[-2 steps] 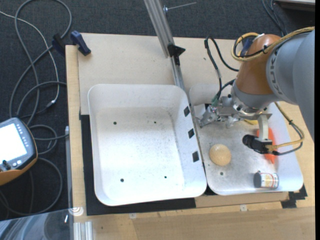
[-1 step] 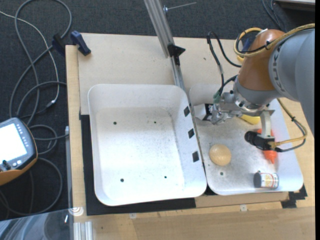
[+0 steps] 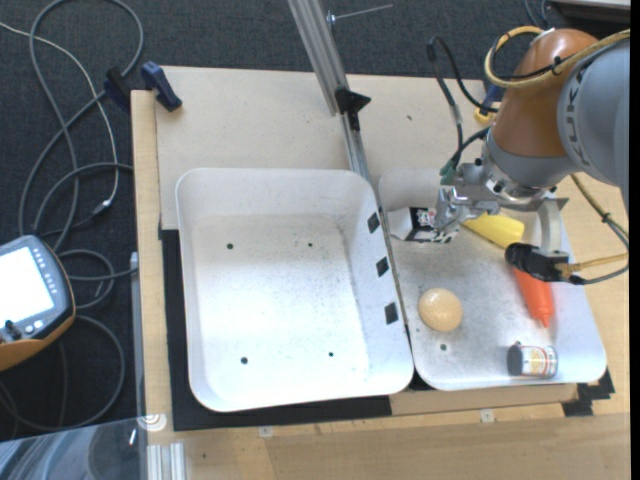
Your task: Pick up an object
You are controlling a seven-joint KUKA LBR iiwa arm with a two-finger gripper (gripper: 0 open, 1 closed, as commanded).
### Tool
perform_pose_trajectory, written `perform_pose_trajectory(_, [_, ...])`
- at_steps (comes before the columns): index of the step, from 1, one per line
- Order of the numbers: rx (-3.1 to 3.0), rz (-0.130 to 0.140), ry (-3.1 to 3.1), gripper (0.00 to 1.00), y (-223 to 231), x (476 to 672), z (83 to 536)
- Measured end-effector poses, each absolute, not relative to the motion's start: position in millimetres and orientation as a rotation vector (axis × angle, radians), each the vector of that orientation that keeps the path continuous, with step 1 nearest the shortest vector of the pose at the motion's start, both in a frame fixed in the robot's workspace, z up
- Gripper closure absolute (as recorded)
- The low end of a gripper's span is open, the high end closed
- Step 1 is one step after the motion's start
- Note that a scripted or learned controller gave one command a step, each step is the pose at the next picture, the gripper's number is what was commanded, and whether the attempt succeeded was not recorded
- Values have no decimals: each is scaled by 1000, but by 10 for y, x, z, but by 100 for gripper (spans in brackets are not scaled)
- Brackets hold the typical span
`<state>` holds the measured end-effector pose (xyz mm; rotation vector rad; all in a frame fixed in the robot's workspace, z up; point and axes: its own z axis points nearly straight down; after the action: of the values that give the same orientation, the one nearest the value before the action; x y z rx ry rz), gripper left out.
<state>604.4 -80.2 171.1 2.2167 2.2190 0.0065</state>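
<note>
My gripper hangs over the back left part of the right bin, under the grey arm with its orange band. A small black and white object lies right at its tip, by the bin's left wall; whether the two touch is unclear. A yellow object sits just right of the gripper, partly under the wrist. Further forward, a tan egg-shaped ball rests mid-bin. An orange carrot-like piece lies to the right. A small jar lies on its side at the front right.
The left bin stands beside the right one, their walls meeting at a ridge with black clips. A slanted metal rail crosses the bench behind the bins. Cables trail from the wrist over the right bin's edge.
</note>
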Motion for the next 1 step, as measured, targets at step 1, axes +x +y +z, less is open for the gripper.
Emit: perform_pose_trajectory(1, [2217, 6, 2220, 100, -799, 6059, 2072])
